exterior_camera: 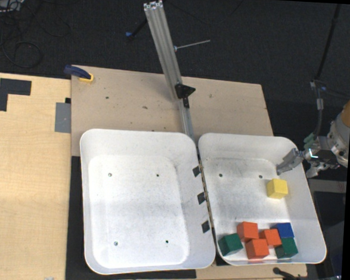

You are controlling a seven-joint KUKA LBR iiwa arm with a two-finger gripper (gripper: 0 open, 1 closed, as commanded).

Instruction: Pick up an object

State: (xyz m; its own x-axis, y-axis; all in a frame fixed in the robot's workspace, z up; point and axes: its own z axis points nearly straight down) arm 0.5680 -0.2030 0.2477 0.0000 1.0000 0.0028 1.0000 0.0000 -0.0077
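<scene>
A yellow cube lies alone in the right bin, near its right wall. At the bin's front sits a tight cluster: three orange blocks, two green blocks and a blue block. My gripper hangs at the right bin's far right rim, just above and to the right of the yellow cube. Its fingers are spread open and hold nothing.
The left bin stands beside the right one, with black clips along the shared wall. An aluminium rail slants up from behind the bins. A blue-and-yellow clamp lies at the board's far left corner.
</scene>
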